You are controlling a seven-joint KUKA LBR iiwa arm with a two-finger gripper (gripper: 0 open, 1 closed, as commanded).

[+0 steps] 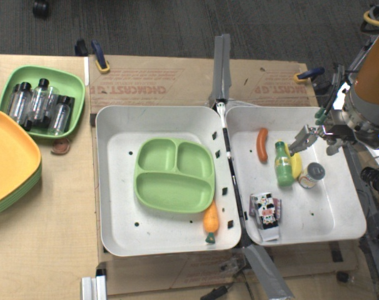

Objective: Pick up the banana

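The banana is a small yellow piece in the right bin, pressed between a green bottle on its left and a silver can on its right. My gripper hangs just above and a little right of it, reaching in from the right edge. Its two fingers stand apart, so it is open, and nothing lies between them. The left fingertip points down toward the bottle's cap and the banana's top end.
The right bin also holds a red sausage and a cow-print carton. In the left bin lie a green divided plate and a carrot. Orange plates and a green tray of bottles sit far left.
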